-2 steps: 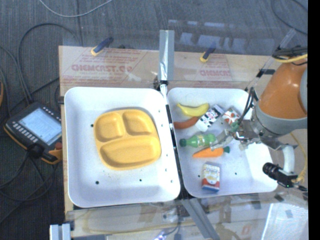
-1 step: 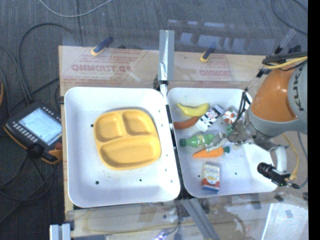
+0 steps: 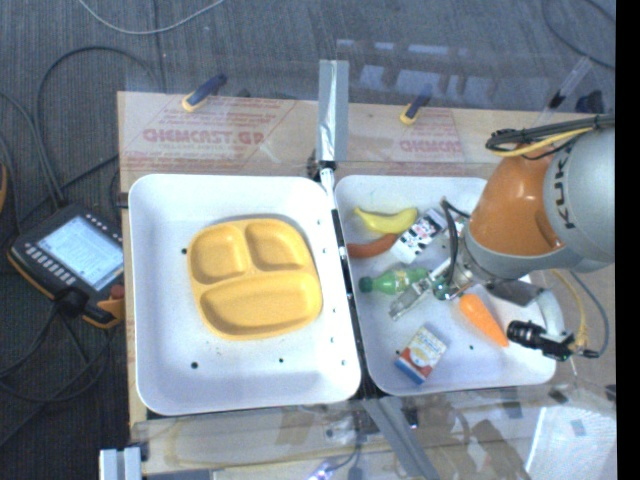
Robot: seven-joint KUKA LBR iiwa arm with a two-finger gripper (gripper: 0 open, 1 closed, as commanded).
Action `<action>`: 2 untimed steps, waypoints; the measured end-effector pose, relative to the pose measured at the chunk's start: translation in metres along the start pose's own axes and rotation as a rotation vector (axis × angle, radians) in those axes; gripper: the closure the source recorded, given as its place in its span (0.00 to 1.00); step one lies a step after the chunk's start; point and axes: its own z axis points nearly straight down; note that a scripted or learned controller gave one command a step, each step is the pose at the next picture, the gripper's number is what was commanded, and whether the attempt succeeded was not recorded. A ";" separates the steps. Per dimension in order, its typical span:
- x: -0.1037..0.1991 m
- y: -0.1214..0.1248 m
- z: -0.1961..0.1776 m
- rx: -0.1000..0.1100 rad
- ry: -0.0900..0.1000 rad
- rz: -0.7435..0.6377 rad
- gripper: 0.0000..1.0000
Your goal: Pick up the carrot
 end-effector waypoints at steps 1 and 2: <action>-0.064 -0.021 -0.051 0.010 0.009 -0.001 0.00; -0.051 -0.075 0.000 -0.003 0.000 -0.025 0.00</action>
